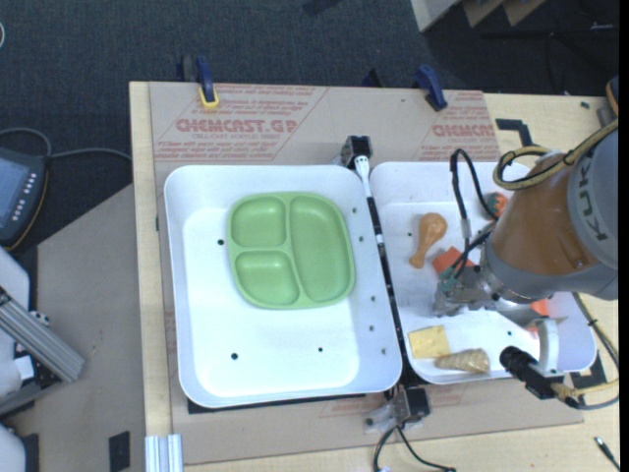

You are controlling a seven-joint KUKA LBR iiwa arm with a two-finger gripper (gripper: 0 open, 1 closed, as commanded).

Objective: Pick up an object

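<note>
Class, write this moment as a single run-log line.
arm: over right bin | gripper: low among toy food | near: drumstick, cheese wedge | left bin: green divided plate | grasp: not visible

Brown bench, two white bins side by side, left bin, right bin

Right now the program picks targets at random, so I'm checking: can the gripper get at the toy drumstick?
Probably yes. The gripper is low in the right bin, and the toy drumstick lies uncovered just beyond it, nothing stacked on it.
</note>
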